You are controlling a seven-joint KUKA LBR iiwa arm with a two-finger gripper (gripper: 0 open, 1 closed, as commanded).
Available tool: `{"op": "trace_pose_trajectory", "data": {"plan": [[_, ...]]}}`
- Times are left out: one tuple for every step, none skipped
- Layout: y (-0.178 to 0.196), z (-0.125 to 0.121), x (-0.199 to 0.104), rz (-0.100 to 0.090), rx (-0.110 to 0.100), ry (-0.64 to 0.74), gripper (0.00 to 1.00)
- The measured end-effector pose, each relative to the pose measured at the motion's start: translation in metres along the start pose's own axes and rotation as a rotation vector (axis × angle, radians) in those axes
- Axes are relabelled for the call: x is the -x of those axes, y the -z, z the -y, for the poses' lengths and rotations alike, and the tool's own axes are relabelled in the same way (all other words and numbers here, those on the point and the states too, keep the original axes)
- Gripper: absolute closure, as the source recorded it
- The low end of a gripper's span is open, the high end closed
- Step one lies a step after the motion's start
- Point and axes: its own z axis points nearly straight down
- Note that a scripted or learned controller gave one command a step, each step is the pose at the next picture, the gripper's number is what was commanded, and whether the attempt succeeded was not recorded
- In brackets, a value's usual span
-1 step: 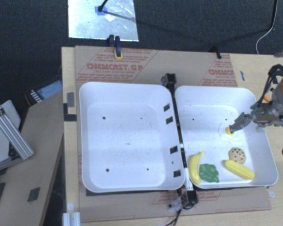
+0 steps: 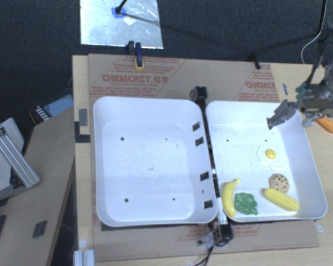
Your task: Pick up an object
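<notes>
Camera view, left to right: the left bin [image 2: 150, 165] has no toys; banana [image 2: 228, 197], green leaf [image 2: 246, 203], fried egg [image 2: 270, 154], cookie [image 2: 278, 182] and corn [image 2: 281, 199] lie in the right bin [image 2: 238, 132]. My gripper [image 2: 279, 115] hovers above, nothing visibly held; the grasp is not yet made.

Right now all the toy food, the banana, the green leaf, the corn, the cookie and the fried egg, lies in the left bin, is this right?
Not quite: the food lies in the right bin, not the left bin. The camera view shows the banana, green leaf, corn, cookie and fried egg all there.
</notes>
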Motion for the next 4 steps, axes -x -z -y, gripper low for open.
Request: {"op": "trace_pose_trajectory", "data": {"plan": [[0.062,0.026,-0.058,-0.002,-0.006,-0.001,0.00],[0.148,0.023,-0.108,-0.002,-0.003,-0.003,0.00],[0.157,-0.045,-0.052,0.002,-0.011,-0.015,0.00],[0.156,-0.107,0.002,0.003,-0.011,-0.015,0.00]]}}
